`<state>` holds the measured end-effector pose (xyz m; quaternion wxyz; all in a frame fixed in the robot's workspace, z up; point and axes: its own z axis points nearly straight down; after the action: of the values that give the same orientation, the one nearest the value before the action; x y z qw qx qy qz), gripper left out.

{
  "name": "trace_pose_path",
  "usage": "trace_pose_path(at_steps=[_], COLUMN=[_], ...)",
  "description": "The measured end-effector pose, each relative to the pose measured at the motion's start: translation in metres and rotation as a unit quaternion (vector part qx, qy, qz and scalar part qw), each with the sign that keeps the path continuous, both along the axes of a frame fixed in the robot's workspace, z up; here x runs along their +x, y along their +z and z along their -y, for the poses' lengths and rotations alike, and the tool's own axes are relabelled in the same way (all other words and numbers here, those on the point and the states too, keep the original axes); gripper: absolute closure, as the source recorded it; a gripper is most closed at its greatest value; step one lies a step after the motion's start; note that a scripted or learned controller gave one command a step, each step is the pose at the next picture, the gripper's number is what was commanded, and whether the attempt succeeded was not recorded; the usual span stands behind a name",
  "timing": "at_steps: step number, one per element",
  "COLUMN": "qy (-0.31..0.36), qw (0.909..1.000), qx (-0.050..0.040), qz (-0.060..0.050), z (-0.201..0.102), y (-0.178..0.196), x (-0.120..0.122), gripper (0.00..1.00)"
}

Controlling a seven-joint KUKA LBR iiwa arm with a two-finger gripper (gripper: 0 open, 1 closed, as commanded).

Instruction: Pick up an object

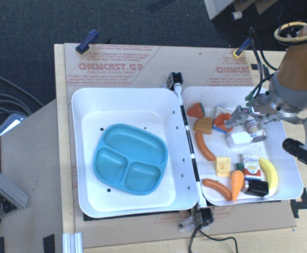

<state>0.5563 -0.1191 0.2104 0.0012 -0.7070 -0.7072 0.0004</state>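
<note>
Two bins sit side by side: left bin [85, 141] holds a blue tray [130, 158]; right bin [290, 178] holds toy food. Gripper [243, 119] hangs over the right bin's far part; finger state cannot be told. Near it lie a white block [239, 138], carrot [237, 183], banana [270, 174], cheese [223, 166] and sausage [205, 146]

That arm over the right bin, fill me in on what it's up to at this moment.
The grey arm's gripper is down in the right bin, over the toy food at its upper end, near a small white block. Nothing can be seen between its fingers. The banana, carrot and cheese wedge lie apart from it, nearer the front. The left bin holds a blue divided plate.
</note>
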Motion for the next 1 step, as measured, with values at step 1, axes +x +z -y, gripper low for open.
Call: trace_pose_path(at_steps=[1], qy=[-0.001], qw=[1.0000], qx=[-0.0003], qz=[0.000], z=[0.0403], y=[-0.1201], x=[-0.0276], gripper=[0.00])
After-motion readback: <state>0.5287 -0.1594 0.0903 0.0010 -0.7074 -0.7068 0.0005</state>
